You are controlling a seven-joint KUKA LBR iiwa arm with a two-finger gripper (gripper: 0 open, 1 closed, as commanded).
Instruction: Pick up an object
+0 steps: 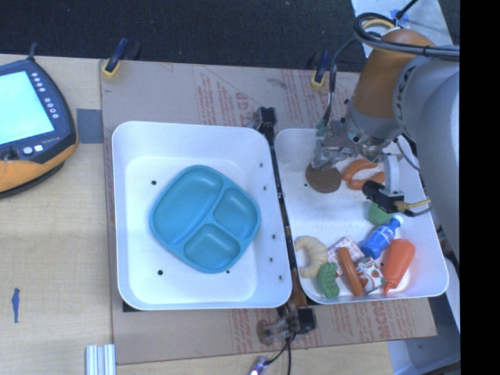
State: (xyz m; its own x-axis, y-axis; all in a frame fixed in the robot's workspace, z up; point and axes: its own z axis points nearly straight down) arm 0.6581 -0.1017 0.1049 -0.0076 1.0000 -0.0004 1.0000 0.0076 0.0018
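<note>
My gripper hangs low in the far left part of the right bin, under the orange wrist band. Directly at its tip lies a brown round disc; whether they touch I cannot tell. An orange curved piece lies just to the right of the gripper. Further toward the front lie a dark green piece, a blue bottle, an orange-red carrot-like piece, a beige curled pastry, a green broccoli-like piece and a sausage.
The left bin holds a blue divided plate. A tablet-like pendant lies on the bench at far left. Clamps sit at the cardboard's back edge. The arm's grey body covers the right bin's far right side.
</note>
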